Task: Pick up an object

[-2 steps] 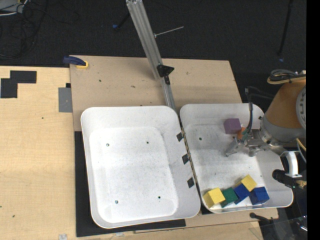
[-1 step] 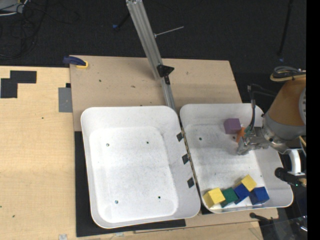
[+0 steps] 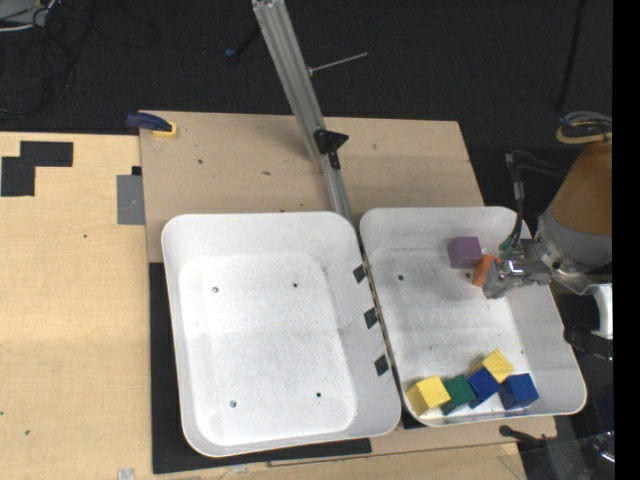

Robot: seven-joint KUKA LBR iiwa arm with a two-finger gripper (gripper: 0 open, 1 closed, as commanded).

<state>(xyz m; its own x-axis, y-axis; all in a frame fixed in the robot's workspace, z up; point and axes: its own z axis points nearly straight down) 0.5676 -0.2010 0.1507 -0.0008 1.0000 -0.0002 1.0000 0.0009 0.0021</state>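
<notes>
In the camera view, two white bins are seen on the desk; the gripper is lowered into the right bin, well apart from the left bin. A purple block lies just beside the gripper, square-set with no clear long axis; a small orange piece is touching it. Whether anything is gripped cannot be told. Yellow, green and blue blocks are clustered at the near rim, well apart.
</notes>
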